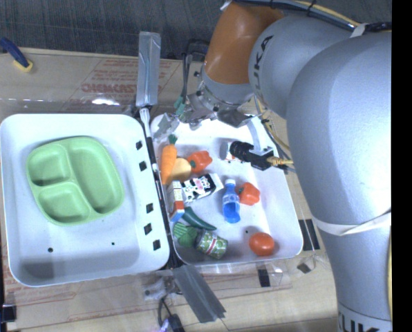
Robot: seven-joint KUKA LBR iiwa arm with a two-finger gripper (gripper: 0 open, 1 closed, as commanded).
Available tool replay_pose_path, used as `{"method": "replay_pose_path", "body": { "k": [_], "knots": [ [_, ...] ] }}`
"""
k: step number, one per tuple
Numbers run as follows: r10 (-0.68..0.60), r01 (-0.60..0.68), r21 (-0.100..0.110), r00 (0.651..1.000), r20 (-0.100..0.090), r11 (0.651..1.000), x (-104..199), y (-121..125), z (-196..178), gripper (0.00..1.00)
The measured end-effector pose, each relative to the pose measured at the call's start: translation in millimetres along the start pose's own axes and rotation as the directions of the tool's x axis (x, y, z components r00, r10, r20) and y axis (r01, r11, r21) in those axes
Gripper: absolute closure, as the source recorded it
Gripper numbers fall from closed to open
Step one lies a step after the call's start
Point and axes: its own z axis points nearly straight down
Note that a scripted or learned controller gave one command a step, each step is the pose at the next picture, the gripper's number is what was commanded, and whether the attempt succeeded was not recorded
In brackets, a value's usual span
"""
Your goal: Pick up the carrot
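The carrot (168, 164) is orange with a small green top and lies along the left wall of the right bin (285, 206), its top pointing to the far side. My gripper (174, 120) hangs just beyond the carrot's green end, at the bin's far left corner, close above it. Nothing shows between the gripper and the carrot, and the carrot rests among the other items.
Beside the carrot lie a red pepper (200, 160), a yellowish piece (183, 169) and a black-and-white carton (200, 185). A blue bottle (230, 203), a red item (249, 195), a tomato (261, 243) and a green can (210, 243) lie nearer. The left bin (12, 254) holds a green divided plate (73, 178).
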Motion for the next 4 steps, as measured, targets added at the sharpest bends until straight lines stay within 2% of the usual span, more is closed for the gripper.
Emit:
{"method": "replay_pose_path", "body": {
  "k": [1, 2, 3, 4],
  "knots": [
    [-0.231, 0.231, 0.0, 0.973, 0.001, 0.973, -26.2, -23.8, -34.2, 0.0],
    [-0.346, 0.346, 0.003, 0.938, -0.003, 0.938, -31.0, -13.5, 1.5, 0.0],
    [-0.263, 0.263, 0.0, 0.965, 0.001, 0.965, -5.4, -42.0, -61.8, 0.0],
    [-0.21, 0.21, 0.005, 0.978, -0.003, 0.978, -60.7, -53.3, 95.5, 0.0]
  ]
}}
